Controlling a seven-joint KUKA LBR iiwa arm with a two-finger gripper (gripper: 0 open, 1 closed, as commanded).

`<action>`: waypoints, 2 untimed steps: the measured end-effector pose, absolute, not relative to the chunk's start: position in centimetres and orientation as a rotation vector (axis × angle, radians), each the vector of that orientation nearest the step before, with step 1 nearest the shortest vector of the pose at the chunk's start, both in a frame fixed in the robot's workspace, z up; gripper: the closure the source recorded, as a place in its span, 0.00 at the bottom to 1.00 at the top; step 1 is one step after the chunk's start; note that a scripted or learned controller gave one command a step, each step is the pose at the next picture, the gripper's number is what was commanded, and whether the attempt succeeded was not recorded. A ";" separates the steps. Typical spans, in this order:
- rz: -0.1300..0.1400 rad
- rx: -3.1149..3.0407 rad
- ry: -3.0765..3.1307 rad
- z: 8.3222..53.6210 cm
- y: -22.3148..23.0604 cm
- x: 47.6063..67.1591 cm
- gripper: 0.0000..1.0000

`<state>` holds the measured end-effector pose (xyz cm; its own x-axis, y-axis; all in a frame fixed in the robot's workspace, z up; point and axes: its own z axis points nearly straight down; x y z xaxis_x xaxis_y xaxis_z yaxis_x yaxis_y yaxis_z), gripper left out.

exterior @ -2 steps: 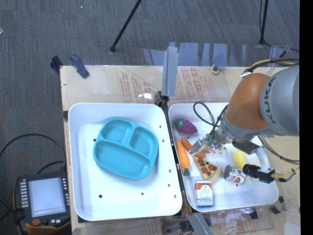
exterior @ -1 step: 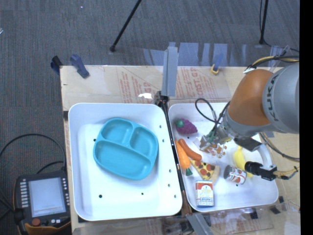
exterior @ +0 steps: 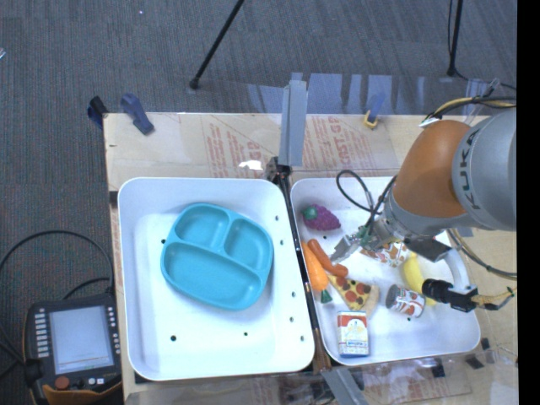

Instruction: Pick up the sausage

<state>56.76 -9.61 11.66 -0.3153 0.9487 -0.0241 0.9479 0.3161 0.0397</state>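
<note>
The sausage point(exterior: 328, 260) lies in the right bin point(exterior: 468, 332), at about ten o'clock from that bin's centre, just beside the carrot point(exterior: 315, 270) on its nine o'clock side. Your gripper point(exterior: 354, 245) hangs near it at two o'clock — fingers apart, holding nothing. Risks: the fingers catch the carrot instead, or nudge the sausage toward the pizza slice point(exterior: 354, 292) at five o'clock — crowding is the cause.
</note>
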 end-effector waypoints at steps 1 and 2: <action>0.000 1.622 2.695 8.7 -9.8 51.7 0.00; 0.002 1.633 2.688 9.7 -10.0 51.7 1.00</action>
